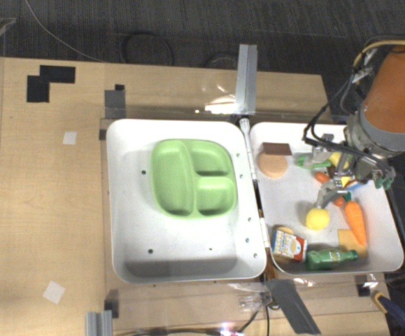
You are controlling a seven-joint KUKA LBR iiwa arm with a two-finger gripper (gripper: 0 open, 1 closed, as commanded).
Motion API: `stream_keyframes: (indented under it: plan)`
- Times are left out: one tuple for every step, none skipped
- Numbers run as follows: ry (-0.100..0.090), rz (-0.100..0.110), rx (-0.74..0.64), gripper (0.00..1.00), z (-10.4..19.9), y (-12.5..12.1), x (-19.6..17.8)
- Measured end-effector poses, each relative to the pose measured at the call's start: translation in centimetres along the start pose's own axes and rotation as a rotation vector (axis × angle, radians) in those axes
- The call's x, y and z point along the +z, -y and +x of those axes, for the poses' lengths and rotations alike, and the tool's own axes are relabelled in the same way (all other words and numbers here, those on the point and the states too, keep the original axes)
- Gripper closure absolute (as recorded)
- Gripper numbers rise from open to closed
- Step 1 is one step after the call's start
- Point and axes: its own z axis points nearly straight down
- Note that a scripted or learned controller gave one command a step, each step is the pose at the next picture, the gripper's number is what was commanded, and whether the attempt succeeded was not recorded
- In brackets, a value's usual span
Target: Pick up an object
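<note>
The desk (41,208) carries two white bins side by side. The left bin (129,257) holds a green divided tray (192,177), set near its middle, so nothing loose lies there to grasp. All the small things sit in the right bin (391,254), which explains why the arm (398,96) hangs over that bin's far right corner.

The tool (338,180) is low among a cluster of small coloured pieces just beside the right bin's far edge; whether it is apart, together or clamped on anything I cannot tell, since the wrist and clutter hide it.

The likeliest thing to be picked is the carrot (356,221), just beneath the tool toward the bin's right wall. Its long axis runs roughly from the far edge to the near edge, slightly slanted, thick end far, tip pointing toward the near right corner. A grasp across that axis would suit it, I judge.

Near it lie a yellow ball (317,219), a green bottle (331,257) lengthwise along the near edge, a small carton (289,243), and a tan round block (273,161) near the far left corner.
</note>
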Motion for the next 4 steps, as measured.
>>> stream_keyframes:
  plan:
    - [-0.009,-0.002,-0.083,0.0,2.7,3.3,11.3]
    - [0.014,0.005,-0.114,0.0,4.0,7.0,15.3]
    - [0.01,0.005,-0.589,0.0,3.6,9.1,15.9]
    - [0.023,0.011,-0.592,1.0,3.1,9.0,14.5]
